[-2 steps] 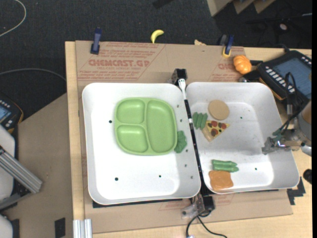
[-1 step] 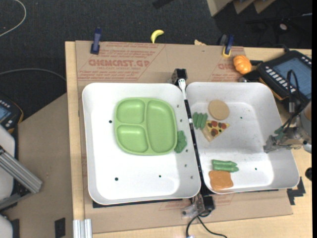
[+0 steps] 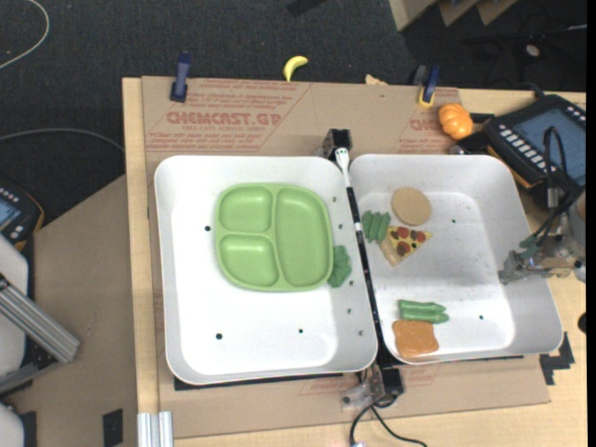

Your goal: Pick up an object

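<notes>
2 bins: green tray (image 3: 275,236) in left, toy food in right w/ gripper (image 3: 521,266), finger state unclear

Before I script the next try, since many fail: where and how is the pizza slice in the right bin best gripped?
Probably across the pizza slice's wide crust end, coming straight down. It lies flat on the right bin, its crust end just under the tan round cookie and a green piece close on its left, so the fingers best close along the free upper-left to lower-right line, clear of both.

Right bin (image 3: 484,250) centre open; toys line its left; green tray (image 3: 275,237) fills left bin (image 3: 186,277).
</notes>
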